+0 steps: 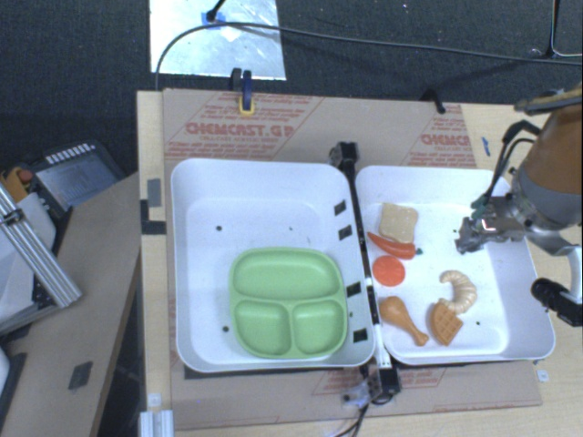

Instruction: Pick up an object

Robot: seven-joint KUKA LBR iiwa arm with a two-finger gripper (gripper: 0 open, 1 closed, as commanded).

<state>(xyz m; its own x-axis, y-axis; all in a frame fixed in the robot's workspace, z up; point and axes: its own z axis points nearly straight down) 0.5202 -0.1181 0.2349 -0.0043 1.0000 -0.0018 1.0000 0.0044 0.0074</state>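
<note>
Two shallow white plastic bins on a cardboard-lined bench: left bin [209, 208] bearing a pale green three-compartment plastic plate [287, 300], glossy and smooth; right bin [519, 335] taken here as the landmark, holding small toy foods. Grey arm with orange band [557, 167] entering over that bin's right wall, dark two-finger gripper [475, 233] hanging above the bin's upper right floor, nothing visible between the fingers, opening too blurred to judge. Beige square slice of toy bread [398, 219] at the bin's upper left; red toy chili [392, 244] just beneath, touching or nearly so; flat orange-red disc [389, 271] below that. Cream curled toy shrimp [460, 289] near the bin's centre, closest to the gripper and likely the pick. Probably light, stiff, slick moulded plastic; best taken across the thick middle of the curl, not the tapering tail. Brown toy drumstick [401, 317] and tan waffle-textured wedge [444, 321] along the bin's lower floor.
</note>
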